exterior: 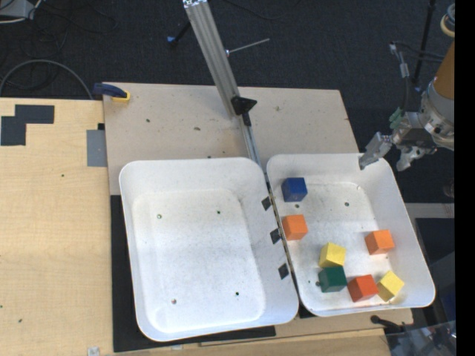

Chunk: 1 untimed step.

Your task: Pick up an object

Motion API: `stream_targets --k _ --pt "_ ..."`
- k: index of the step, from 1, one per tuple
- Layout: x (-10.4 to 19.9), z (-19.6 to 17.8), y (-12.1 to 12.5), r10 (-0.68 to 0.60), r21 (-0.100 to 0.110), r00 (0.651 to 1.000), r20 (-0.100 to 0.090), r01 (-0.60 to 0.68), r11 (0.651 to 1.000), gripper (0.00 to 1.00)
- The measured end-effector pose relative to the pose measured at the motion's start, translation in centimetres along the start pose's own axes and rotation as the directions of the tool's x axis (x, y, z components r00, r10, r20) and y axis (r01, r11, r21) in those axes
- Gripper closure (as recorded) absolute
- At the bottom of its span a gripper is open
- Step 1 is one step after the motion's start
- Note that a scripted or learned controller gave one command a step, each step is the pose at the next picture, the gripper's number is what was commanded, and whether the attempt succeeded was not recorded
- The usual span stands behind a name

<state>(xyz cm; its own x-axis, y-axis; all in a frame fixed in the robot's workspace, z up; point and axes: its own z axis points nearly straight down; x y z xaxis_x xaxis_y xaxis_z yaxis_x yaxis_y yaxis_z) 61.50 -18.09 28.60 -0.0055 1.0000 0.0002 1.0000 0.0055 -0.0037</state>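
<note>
The right bin (371, 176) holds several small blocks. A blue one (295, 189) lies near its far left, an orange one (295, 227) just below that, and another orange one (380, 241) at the right. Toward the near edge sit a yellow block (332, 255), a green block (332, 279), a red block (362, 287) and a second yellow block (390, 285). My gripper (389, 151) hangs over the bin's far right corner, above the rim, open, with nothing between its fingers.
The left bin (193, 243) lies beside the right one. A slanted aluminium bar (219, 61) rises behind the bins, ending at a black clamp (243, 106). A blue and yellow tool (113, 92) rests at the bench's far left corner.
</note>
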Motion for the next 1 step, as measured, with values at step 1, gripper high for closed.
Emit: stream_targets --k 1 --pt "0.04 -0.98 0.04 -0.006 0.001 1.000 0.000 0.006 1.000 1.00"
